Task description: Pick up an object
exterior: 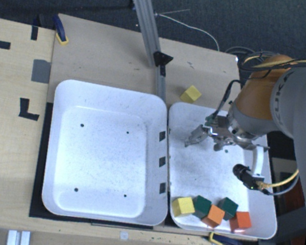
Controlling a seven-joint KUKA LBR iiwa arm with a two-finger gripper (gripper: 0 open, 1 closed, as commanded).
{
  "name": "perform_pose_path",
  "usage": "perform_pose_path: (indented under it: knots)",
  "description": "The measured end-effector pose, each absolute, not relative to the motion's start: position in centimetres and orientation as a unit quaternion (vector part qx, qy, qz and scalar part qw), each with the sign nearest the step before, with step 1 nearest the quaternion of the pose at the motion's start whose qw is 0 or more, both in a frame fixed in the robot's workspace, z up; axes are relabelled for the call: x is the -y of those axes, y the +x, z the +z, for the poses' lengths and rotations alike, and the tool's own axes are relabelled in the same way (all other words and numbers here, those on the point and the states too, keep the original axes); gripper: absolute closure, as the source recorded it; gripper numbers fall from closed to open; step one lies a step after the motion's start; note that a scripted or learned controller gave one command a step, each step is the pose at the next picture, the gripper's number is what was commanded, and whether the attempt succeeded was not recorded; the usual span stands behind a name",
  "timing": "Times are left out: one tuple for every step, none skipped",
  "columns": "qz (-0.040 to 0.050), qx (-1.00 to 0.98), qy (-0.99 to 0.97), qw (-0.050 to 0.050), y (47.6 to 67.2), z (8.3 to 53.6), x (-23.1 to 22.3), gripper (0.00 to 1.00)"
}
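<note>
At the near edge of the right-hand shallow white bin [194,155], small hard-looking blocks [212,211] cluster: yellow, green, orange, red. They are probably light and rigid, best pinched across flat sides. Farther back the jaws [207,137] hang spread, holding nothing. Beyond, on the tabletop [105,59], a yellow cube [191,94] rests; the fingertips look blurred.

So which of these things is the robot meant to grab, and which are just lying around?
For the job:
- end effector, above the right bin
- yellow block, two green blocks and two orange blocks, at the right bin's near edge

Just lying about:
- left bin
- yellow cube on the bench, outside the bins
- blue clip
</note>
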State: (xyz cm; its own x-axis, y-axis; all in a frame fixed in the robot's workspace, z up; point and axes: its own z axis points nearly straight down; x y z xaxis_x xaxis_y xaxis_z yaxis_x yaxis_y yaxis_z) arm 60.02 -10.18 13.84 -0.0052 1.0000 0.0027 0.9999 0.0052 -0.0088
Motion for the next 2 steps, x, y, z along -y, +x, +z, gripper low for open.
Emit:
perform_pose_path:
  knots:
    - [0.0029,0.707,-0.707,0.004,52.8,8.9,9.2,0.00]
    - [0.0004,0.707,-0.708,0.000,52.4,12.0,12.1,0.00]
